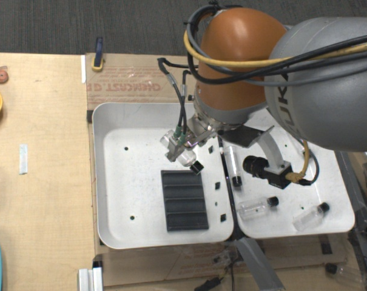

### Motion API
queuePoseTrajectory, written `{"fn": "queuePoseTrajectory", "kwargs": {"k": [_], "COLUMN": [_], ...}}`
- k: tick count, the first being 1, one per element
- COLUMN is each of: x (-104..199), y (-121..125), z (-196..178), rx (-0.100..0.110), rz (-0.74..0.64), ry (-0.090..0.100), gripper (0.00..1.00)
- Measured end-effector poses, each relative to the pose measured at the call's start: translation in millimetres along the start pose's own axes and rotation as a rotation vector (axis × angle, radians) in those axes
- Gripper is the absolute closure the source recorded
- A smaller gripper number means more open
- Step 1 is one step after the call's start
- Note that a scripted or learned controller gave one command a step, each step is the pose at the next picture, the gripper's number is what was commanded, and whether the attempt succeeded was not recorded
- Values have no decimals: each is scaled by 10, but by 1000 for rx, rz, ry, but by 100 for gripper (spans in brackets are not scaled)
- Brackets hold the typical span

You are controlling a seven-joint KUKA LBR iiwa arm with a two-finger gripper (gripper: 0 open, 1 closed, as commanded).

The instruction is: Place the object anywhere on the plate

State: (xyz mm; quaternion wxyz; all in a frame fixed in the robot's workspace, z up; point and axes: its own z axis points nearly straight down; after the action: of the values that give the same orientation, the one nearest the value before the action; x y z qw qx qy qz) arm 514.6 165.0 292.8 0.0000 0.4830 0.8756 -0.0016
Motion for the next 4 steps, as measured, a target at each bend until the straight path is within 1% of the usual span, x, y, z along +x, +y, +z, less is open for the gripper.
{"fn": "queuePoseTrajectory", "kwargs": {"k": [1,2,3,4], "x": [-26,100,99,84], "y": [154,375,375,376], "z": [-60,303,302,219], "rx": [-2,0,0,1], "rz": [-247,-424,-424,-421], "ry": [0,1,1,0], "gripper": [100,100,0,100]}}
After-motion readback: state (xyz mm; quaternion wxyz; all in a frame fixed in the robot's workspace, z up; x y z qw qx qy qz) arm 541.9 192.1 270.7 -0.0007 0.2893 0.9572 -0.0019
